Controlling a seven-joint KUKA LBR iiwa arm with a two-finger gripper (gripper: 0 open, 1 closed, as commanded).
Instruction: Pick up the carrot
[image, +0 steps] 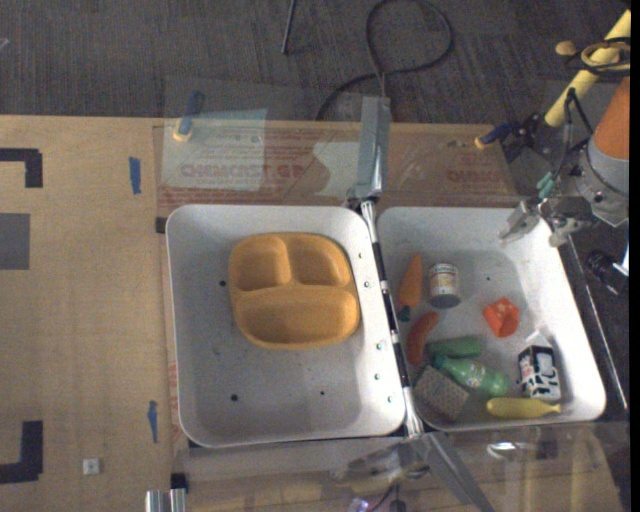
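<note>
We see the jaws at the far right corner of the right bin, hanging over its rim, and they stand a little apart with nothing between them. The arm above them comes in from the right, grey with its orange band near the top edge.

The carrot lies in the right bin, close against its left wall, with its narrow tip pointing toward the far side. It is well apart from the jaws. Just beside it to the right stands a small tin can. Below the carrot lies a red sausage-like piece, and near that a green vegetable and a green bottle. A grey sponge sits at the near left corner, a yellow banana along the near wall, a black-and-white carton near the right, and an orange-red piece in the middle.

In the left bin an orange divided plate rests. Both bins sit on the wooden desk.
</note>
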